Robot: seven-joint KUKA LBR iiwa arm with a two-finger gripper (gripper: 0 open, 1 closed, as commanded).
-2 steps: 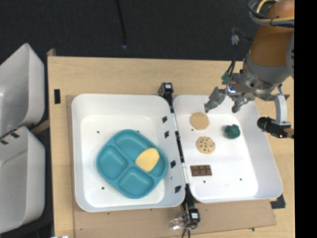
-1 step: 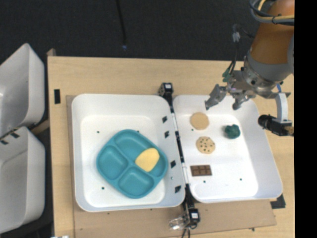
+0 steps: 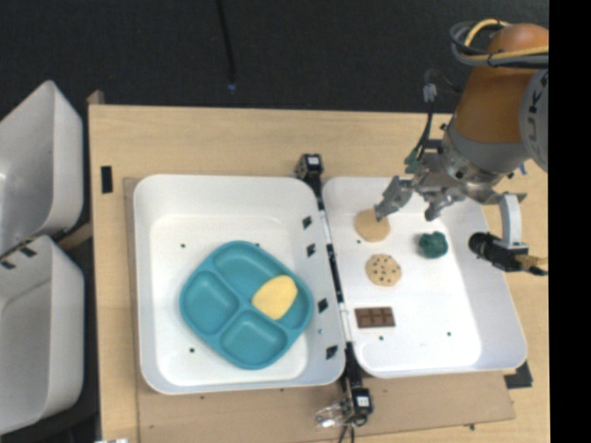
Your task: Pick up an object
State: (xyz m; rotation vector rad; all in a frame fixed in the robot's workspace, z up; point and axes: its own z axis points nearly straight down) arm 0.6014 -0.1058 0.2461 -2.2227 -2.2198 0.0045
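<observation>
Two white bins side by side on a wooden bench [image 3: 111, 247]. Left bin [image 3: 157, 210]: teal divided plate [image 3: 242, 305], with a yellow rounded piece [image 3: 274, 296] lying in its right compartment. Right bin [image 3: 480, 340]: tan round cookie [image 3: 372, 226] at the far left, chocolate-chip cookie [image 3: 382, 269] just nearer, brown chocolate bar [image 3: 375, 317] nearer still, dark green lump [image 3: 432, 244] to the right of the cookies. Reaching in from the far right, grey arm with orange band [image 3: 494, 100], wrist angled down over the far part of the right bin. Gripper [image 3: 414, 201] poised between the tan cookie and the green lump, fingers [image 3: 395, 197] spread apart, nothing between them; left finger tip close to the tan cookie's far edge, contact not clear.
</observation>
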